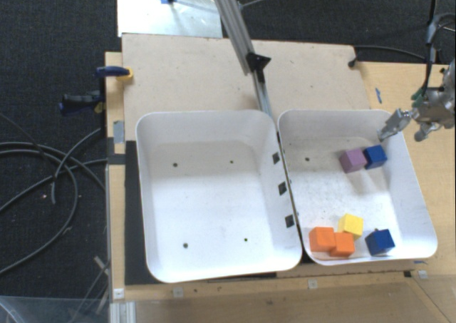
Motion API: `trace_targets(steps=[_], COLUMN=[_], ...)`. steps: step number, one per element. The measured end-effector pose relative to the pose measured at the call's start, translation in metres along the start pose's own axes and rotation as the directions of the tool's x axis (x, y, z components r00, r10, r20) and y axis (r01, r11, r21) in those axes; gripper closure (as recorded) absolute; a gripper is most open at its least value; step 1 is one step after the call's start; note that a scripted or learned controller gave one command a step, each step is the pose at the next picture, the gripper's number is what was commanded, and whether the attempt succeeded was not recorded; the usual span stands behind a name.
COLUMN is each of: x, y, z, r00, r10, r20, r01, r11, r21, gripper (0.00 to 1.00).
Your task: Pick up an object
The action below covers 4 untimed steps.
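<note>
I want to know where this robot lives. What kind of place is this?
Probably a robot lab or workshop. A bench holds two white bins, the right one with colored blocks for practice. The pincer reaches in from the right, and cables trail across the dark floor.

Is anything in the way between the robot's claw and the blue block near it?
Nothing visible is. The metal two-finger gripper sits just up and right of the small blue cube, with bare white bin between them. A purple cube touches its far side.
</note>
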<state>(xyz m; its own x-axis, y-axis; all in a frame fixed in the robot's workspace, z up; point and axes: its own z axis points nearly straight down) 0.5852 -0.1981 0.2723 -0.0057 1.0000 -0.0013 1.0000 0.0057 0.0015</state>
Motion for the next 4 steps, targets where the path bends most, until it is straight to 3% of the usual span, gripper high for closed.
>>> trace_targets(steps=[1,2,3,4], x=[-0.016,-0.009,0.018,0.018], y=[0.022,0.050,0.023,0.024], z=[0.134,0.148,0.163,0.151], r00=[1.000,1.000,1.000,1.000], r10=[0.003,0.002,0.002,-0.002], r20=[-0.002,0.004,0.005,0.008], r01=[-0.003,-0.002,-0.002,0.002], r11=[1.000,1.000,1.000,1.000], r21=[0.006,-0.014,-0.021,-0.027], gripper=[0.00,0.00,0.00,1.00])
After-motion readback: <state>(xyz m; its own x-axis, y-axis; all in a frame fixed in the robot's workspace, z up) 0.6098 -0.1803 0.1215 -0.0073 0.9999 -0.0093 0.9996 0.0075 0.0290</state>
